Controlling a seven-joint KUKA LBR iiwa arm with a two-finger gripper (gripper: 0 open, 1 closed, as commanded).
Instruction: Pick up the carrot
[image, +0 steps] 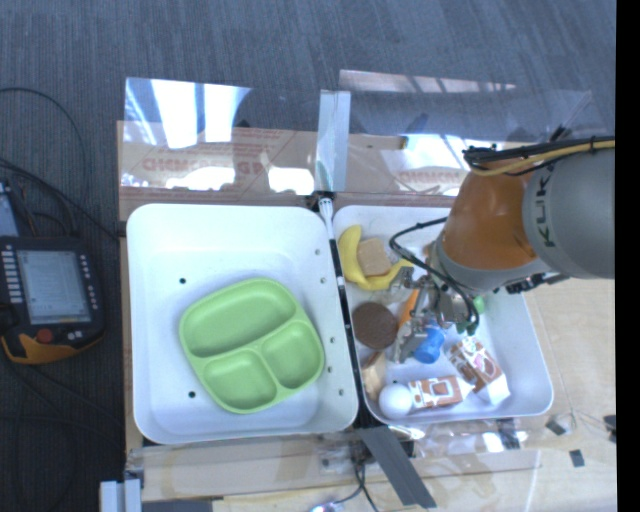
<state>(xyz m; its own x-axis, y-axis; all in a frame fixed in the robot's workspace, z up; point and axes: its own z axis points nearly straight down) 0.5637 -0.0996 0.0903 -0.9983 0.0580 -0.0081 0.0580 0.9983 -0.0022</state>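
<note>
Seen from above at a slant, two shallow white bins sit side by side on a bench. The left bin holds a light green divided plate with three compartments. The right bin is crowded: a yellow banana near its upper left, a tan bread-like piece touching it, a round brown disc below, a white egg at the lower edge, and two red-and-white cartons whose print is too small to read. The grey arm reaches in from the right, its orange band above the wrist; the letters "KU" read sideways on its casing. The gripper hangs low over the middle of the right bin; how its fingers stand cannot be told. The carrot, a thin orange sliver, lies just beside the gripper, between the brown disc and a blue object. A handheld control pendant with a screen rests on the dark floor at far left.
</note>
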